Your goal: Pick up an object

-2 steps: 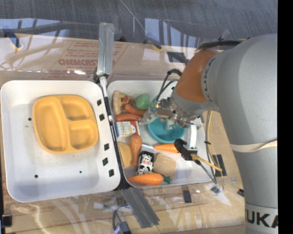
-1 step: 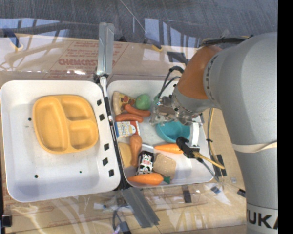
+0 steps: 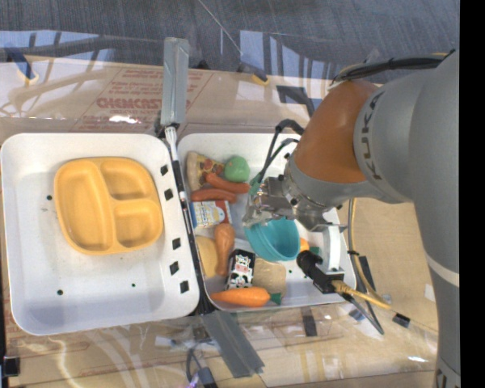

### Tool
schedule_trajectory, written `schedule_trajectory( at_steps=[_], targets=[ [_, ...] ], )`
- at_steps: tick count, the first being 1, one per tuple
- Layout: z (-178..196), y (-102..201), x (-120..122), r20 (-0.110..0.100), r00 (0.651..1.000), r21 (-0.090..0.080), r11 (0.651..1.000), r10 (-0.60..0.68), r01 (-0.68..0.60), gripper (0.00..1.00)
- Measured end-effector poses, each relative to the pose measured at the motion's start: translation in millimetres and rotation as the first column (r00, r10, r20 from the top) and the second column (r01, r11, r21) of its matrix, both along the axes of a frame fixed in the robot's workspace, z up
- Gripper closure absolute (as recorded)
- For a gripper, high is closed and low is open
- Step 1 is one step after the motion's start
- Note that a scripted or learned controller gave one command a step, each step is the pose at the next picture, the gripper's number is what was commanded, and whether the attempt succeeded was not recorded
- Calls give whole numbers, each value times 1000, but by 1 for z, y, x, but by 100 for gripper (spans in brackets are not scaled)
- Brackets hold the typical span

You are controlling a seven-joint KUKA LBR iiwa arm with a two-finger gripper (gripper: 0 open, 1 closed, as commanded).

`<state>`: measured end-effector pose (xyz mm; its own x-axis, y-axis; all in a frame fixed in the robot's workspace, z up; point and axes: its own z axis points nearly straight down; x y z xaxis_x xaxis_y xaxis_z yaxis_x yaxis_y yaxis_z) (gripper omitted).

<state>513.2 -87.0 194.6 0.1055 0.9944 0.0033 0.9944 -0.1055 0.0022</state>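
My gripper (image 3: pixel 263 207) hangs over the middle of the right bin (image 3: pixel 333 293), below the arm's orange band. A teal bowl (image 3: pixel 276 239) tilts on its side directly under the gripper and touches or nearly touches it; the view does not settle whether it is held. To their left lie a green ball (image 3: pixel 237 168), red sausages (image 3: pixel 219 187), a blue and white packet (image 3: pixel 208 214) and an upright carrot (image 3: pixel 225 237). Near the bin's front edge are a cow-patterned carton (image 3: pixel 241 269) and a second carrot (image 3: pixel 241 297).
The left bin (image 3: pixel 32 281) holds a yellow divided plate (image 3: pixel 109 203). A grey divider bar (image 3: pixel 175 87) runs between the bins. The arm's bulk covers the right bin's right side. A black part (image 3: pixel 314 270) sticks out near the bin's front right corner.
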Motion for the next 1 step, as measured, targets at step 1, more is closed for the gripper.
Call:
schedule_trajectory(
  at_steps=[1],
  targets=[
    [-5,1,-28,-11,997,-1,997,-78,78,100]
  ],
)
